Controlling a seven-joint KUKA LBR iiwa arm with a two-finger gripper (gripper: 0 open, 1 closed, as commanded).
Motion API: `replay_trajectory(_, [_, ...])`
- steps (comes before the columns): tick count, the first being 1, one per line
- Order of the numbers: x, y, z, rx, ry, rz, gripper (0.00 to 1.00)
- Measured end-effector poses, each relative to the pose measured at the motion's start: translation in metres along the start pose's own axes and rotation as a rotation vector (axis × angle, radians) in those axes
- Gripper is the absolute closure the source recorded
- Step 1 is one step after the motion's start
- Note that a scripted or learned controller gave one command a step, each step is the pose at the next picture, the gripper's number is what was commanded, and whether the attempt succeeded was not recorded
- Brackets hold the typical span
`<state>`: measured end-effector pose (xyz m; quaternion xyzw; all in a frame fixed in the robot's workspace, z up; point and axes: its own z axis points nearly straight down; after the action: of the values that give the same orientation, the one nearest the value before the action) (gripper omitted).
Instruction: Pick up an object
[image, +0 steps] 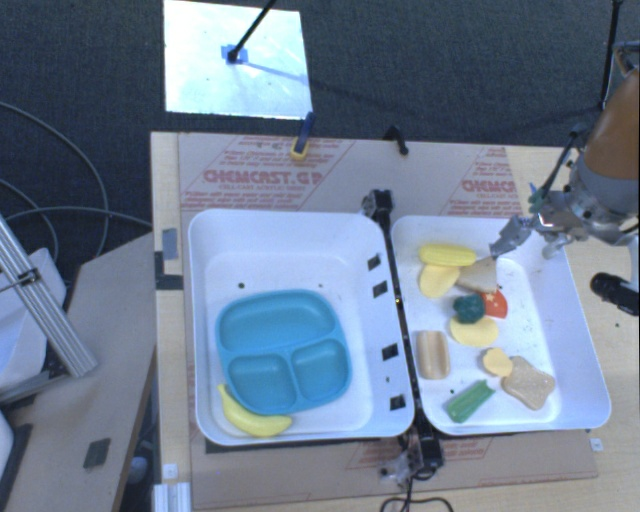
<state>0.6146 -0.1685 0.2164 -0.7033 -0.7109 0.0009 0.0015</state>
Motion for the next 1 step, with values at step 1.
replay_trajectory(1, [0.0163,-0.0344,0.1165,-0.011,-0.001,0.000,0.00])
